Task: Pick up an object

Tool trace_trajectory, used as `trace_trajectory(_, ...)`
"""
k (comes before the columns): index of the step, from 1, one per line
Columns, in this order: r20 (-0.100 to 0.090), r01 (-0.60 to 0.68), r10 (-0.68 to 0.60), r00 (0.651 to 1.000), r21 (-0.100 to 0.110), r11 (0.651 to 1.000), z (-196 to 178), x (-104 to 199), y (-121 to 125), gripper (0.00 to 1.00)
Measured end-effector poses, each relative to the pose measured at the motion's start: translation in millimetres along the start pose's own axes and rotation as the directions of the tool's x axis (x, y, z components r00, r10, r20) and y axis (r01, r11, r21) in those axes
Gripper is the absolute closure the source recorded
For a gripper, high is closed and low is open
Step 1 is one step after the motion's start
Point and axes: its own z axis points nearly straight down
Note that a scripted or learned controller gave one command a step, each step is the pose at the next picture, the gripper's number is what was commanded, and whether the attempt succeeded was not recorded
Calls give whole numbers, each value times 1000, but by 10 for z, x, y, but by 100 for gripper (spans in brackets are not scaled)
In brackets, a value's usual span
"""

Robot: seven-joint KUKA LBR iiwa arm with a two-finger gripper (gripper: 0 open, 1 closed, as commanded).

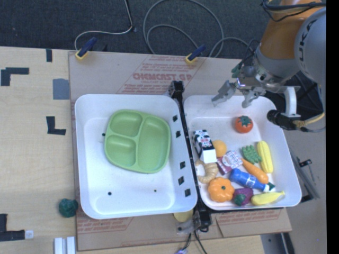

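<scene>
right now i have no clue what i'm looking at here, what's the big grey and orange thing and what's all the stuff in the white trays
The grey and orange thing at upper right is a robot arm. At its end is a gripper, two spread fingers for grabbing things, and nothing is between them at this moment. The picture comes from one camera fixed above the bench, looking down at a slant.

Two shallow white bins sit side by side. The left bin holds a green divided plate. The right bin holds toy food: a tomato on its own just below the gripper, and a pile nearer the camera with a small pumpkin, a carrot, an ear of corn, a banana and a blue bottle.

The arm's job is to pick up an object; it hangs over the right bin's far end, open.
</scene>
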Motion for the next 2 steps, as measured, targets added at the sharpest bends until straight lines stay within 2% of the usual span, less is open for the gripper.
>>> trace_trajectory(1, 2, -7, 7, 1000, 6, 1000, 1086, -842, -169, 0)
trace_trajectory(2, 4, -1, 1, 1000, -6, 1000, 1606, -516, -861, 0)
